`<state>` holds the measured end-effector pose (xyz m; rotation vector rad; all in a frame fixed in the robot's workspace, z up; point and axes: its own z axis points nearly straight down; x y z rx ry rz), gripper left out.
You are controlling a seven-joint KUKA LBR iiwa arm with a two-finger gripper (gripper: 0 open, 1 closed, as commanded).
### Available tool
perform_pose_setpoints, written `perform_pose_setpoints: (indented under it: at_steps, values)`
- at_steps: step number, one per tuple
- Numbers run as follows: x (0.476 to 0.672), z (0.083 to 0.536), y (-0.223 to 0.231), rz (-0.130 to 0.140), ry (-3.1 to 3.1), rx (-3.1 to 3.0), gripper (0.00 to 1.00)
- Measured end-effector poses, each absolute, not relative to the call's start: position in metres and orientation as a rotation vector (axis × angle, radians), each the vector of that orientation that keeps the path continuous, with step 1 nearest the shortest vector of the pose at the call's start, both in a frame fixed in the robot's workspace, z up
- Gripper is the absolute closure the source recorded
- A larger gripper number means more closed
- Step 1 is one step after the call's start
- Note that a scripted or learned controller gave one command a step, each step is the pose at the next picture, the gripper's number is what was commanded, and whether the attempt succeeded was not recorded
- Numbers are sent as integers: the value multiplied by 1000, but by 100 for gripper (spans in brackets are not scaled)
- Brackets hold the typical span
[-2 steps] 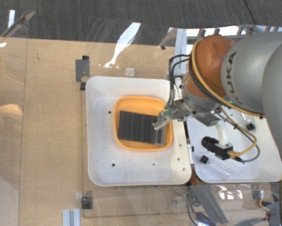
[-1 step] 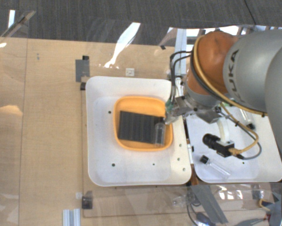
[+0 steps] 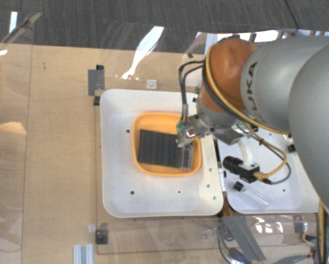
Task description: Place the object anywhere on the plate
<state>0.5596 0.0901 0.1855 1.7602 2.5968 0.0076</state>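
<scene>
The camera view looks down on a pale wooden bench point(image 3: 43, 147) with two white bins side by side. In the left bin point(image 3: 116, 164) an orange plate point(image 3: 138, 126), square with rounded corners, sits nearer the bin's far edge and right edge than its near-left corner. The task's object, a flat dark grey ribbed slab point(image 3: 156, 147), lies on the plate and covers most of its floor, its long sides roughly parallel to the plate's far and near edges, its right end reaching close to the plate's right rim. The gripper point(image 3: 185, 141) hangs over that right end, just inside the plate's right rim; whether it is apart, together or clamped on the slab cannot be told from this angle. The grey arm point(image 3: 296, 81) with its orange band point(image 3: 230, 59) stretches over the right bin point(image 3: 296, 199), and dark letters reading "UKA" point(image 3: 251, 92) run along its casing. A small clear piece point(image 3: 254, 197) lies toward the right bin's near edge.
</scene>
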Motion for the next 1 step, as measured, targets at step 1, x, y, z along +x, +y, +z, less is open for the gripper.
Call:
perform_pose_setpoints:
  at_steps: [1]
  values:
    - [547,185,106,6,2733,1543,100]
